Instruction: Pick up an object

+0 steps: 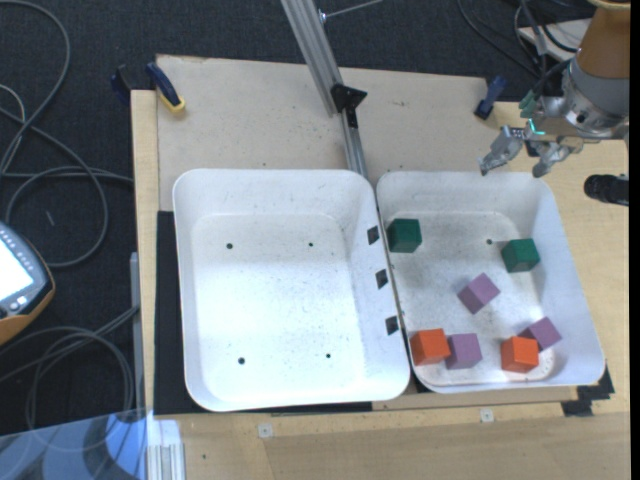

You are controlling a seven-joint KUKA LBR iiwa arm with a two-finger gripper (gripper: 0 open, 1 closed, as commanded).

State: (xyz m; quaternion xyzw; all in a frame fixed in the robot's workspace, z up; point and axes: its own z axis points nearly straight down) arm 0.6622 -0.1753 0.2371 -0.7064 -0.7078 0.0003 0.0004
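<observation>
Seven cubes in right bin point(560, 268), center-right of frame: green cubes point(404, 235) and point(521, 255) upper, purple cube point(479, 292) mid, orange cubes point(431, 346) and point(519, 353) plus purple cubes point(464, 350) and point(544, 333) along lower edge. Tool point(518, 160) hovers above bin's upper-right rim, fingers spread wide, holding nothing. Left bin point(200, 208) beside it on desk point(250, 118).

Lay side by side mid-frame: left bin point(200, 268), right bin point(560, 258) with seven blocks point(480, 292) inside; hung at upper right, gripper point(518, 162).

Two white bins point(270, 193); green point(404, 235), purple point(479, 292) and orange cubes point(430, 345); speckled floors.
</observation>
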